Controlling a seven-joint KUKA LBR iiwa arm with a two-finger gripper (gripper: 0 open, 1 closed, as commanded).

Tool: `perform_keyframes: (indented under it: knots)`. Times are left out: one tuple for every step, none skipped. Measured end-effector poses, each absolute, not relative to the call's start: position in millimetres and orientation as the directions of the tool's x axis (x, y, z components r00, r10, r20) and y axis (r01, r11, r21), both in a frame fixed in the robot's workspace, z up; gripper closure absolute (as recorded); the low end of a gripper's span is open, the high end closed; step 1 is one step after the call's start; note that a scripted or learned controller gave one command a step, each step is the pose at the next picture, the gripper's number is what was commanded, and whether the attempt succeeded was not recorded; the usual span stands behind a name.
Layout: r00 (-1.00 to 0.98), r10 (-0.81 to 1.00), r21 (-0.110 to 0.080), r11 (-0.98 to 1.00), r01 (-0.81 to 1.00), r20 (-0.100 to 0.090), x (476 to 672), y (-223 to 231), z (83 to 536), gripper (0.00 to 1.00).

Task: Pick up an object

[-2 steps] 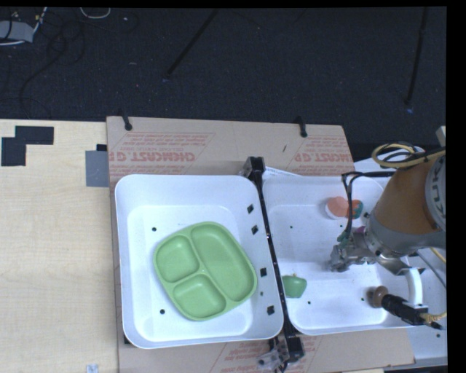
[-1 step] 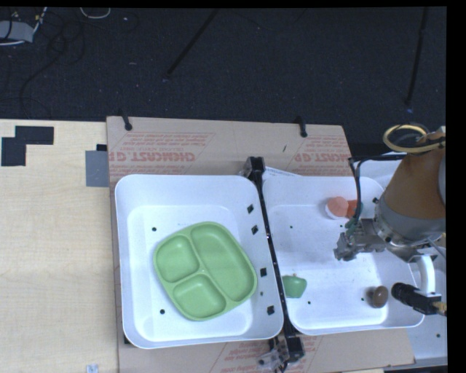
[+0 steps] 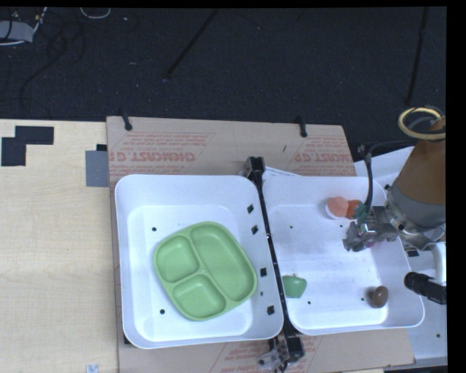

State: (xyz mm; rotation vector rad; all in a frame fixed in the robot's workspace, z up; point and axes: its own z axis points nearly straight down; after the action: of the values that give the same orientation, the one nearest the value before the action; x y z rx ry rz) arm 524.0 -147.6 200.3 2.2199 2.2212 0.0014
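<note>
The gripper (image 3: 358,237) hangs over the right bin (image 3: 320,320); whether it is open I cannot tell. Just up-left lies a pink-orange object (image 3: 341,207), long axis running left-right.

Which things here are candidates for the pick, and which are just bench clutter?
Job-related:
- gripper, over the right bin
- pink-orange object, nearest the gripper
- small green object
- brown round object
- green divided plate in the left bin, possibly

Lying about:
- cardboard sheet under the bins
- black cables on the dark floor
</note>
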Motion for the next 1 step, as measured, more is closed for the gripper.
perform_keyframes:
  knots:
    - [-0.001, 1.000, 0.001, 0.001, 1.000, 0.000, 524.6, -148.5, 231.9, 1.00]
